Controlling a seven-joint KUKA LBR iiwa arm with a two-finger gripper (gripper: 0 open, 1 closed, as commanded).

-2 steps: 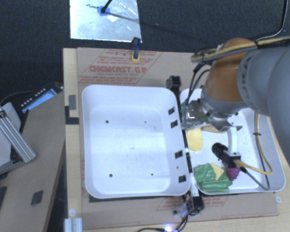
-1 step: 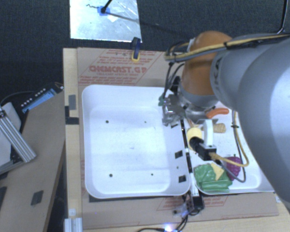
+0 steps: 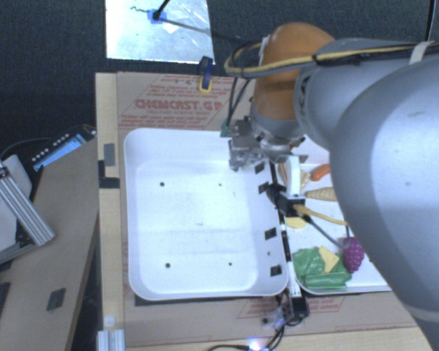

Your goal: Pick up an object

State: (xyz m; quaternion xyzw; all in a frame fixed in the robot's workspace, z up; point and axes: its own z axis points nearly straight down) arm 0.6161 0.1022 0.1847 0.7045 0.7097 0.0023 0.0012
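Look first at what crowds the scene: your arm [image 3: 366,123] sweeps in from three o'clock and covers most of the right bin [image 3: 351,287], with its orange band [image 3: 289,64] sitting high at about one o'clock of the picture. The left bin [image 3: 197,210] lies open across the middle of the worktop [image 3: 66,218], its white floor showing just a few dark dots. Between the two bins runs a divider strip with black clips [image 3: 278,225], and a brown cardboard sheet printed in red [image 3: 168,102] lies under both. At eleven o'clock a silvery sheet [image 3: 157,17] is spread on the dark floor, and an aluminium rail [image 3: 18,203] slants in at nine o'clock. Your tool [image 3: 243,152] hangs over the upper right corner of the left bin, close to the divider; whether its fingers stand apart or together cannot be told from here. The objects all lie in the right bin, at four to five o'clock from the tool: an orange carrot-like piece [image 3: 320,172], a pale yellow piece [image 3: 322,194], a purple grape cluster [image 3: 353,254] and a green leafy piece [image 3: 318,263]. None of them touches the tool.
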